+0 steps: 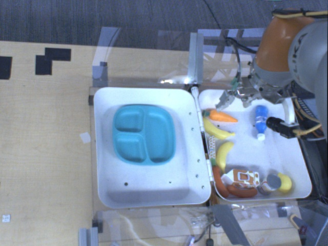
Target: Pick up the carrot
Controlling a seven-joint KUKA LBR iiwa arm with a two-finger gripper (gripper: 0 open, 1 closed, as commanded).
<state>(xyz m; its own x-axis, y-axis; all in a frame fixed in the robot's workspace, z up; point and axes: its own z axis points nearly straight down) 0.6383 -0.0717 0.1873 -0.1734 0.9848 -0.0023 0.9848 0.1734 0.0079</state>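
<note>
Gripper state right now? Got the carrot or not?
Gripper: above the right bin, just up and right of the carrot; open or shut cannot be told. Carrot lies in the bin, not held.

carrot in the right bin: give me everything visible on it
The carrot is a small orange toy-like piece, smooth as plastic, with a green stub at its left end and a taper pointing right. It lies flat, roughly horizontal, near the upper left of the right bin, close to the divider. A yellow banana lies just below it, touching or nearly so. The gripper hangs just above it; nothing shows the carrot held.
</note>
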